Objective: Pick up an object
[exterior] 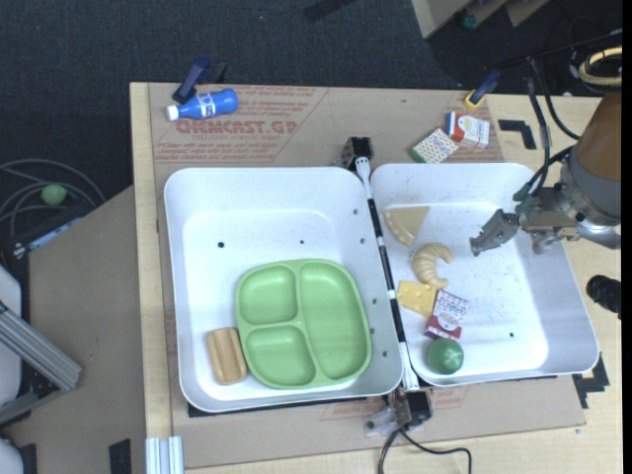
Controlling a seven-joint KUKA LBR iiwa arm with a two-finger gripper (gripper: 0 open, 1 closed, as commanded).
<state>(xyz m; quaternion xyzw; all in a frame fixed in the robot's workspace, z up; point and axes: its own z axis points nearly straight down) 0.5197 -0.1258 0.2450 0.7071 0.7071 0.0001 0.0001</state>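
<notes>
Currently hovering over the right bin (563, 304), upper part, arm (600, 171) reaching in from the right w/ jaws spread apart, nothing between them; gripper (491, 237) pointing left toward the food items. Just left of it and slightly below: croissant (431, 259), not touching. Above that, pale wedge-shaped piece (406, 223) near the bin's top-left corner. Below the croissant: yellow cheese block (418, 295), then small red-and-white packet (449, 313) touching it at lower right, then green ball (444, 355) near the front wall. Left bin (197, 215): green divided tray (299, 322) w/ three compartments, tan bread-like block (226, 355) just beside its lower-left edge. On the surface (326, 117) behind the bins: blue-and-white bottle (202, 106) lying down at left, small cartons (452, 138) at right.
</notes>
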